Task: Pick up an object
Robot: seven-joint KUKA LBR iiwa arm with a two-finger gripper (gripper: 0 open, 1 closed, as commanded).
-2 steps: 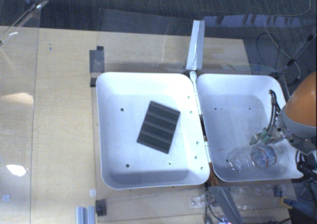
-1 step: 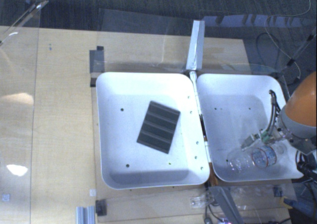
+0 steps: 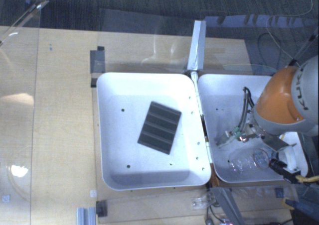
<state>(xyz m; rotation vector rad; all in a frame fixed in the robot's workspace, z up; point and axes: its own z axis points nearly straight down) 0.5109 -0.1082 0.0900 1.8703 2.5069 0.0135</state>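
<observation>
Looked down on a wooden bench [image 3: 60,119] bearing two shallow white bins side by side. Found a dark ribbed block [image 3: 159,127] lying flat near the middle of the left bin [image 3: 107,134], turned at a slant to the walls and well apart from every rim. Found a clear glassy object [image 3: 245,161] on the floor of the right bin [image 3: 219,89], towards the near edge, faint against the white and hard to make out in shape. Saw the arm [image 3: 299,119] come in from the right over that same bin, with the orange band [image 3: 277,103] above the wrist. Placed the gripper [image 3: 236,135] low over the right bin's floor, just beside the clear glassy object and a little beyond it. Could not tell whether the gripper was released or clenched. Saw nothing plainly held in it.
</observation>
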